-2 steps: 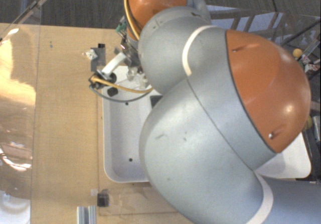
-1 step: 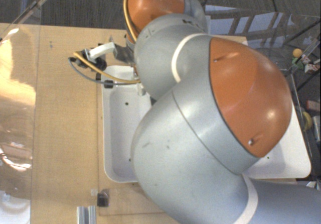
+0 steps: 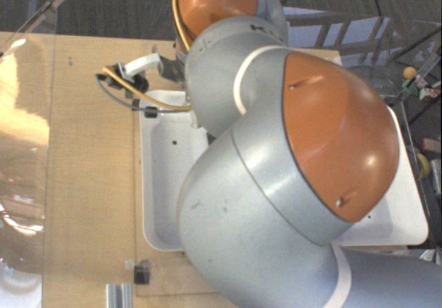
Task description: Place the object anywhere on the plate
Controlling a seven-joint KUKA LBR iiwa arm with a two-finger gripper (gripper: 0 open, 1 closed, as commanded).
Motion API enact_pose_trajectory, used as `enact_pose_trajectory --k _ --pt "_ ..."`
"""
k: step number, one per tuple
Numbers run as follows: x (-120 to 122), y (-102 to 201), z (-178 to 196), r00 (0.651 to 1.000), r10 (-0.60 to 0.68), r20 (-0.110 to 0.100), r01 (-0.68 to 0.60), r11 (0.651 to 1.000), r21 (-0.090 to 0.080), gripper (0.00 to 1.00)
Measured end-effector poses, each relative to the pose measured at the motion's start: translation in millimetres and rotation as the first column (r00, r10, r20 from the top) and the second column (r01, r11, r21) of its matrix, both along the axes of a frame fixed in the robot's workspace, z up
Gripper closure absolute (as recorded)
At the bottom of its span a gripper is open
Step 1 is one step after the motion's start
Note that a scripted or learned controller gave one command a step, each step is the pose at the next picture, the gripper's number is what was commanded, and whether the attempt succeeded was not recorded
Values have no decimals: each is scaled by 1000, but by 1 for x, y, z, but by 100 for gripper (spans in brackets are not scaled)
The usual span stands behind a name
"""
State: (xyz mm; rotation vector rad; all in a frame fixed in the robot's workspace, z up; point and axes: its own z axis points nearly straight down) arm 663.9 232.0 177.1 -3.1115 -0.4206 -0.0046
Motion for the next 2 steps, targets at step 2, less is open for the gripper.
enact_pose_trajectory --k 2 --pt "-34 -51 -69 963 270 -3 -270 963 -2 100"
